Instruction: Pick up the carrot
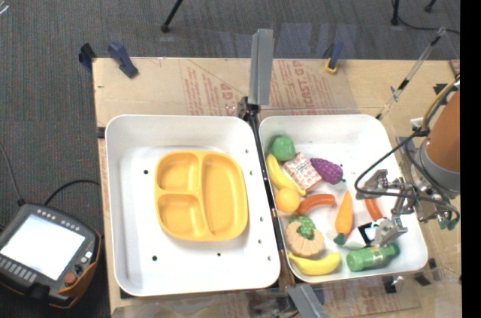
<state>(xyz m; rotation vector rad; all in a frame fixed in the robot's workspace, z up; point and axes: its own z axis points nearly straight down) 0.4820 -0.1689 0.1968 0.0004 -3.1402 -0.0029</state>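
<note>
Currently the carrot [344, 213] lies untouched in the right bin [376, 130], between a sausage [316, 203] and the gripper [388, 225]. Its fingers look empty; their spread I cannot tell. The approach is underway; next, centre over the carrot.

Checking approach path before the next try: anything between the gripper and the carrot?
Nothing visible in the gap. The gripper hovers at the right bin's right side; the carrot lies just to its left, on bare bin floor. Tight neighbours: a red sausage by the carrot's upper left, a green bottle below the gripper.
</note>
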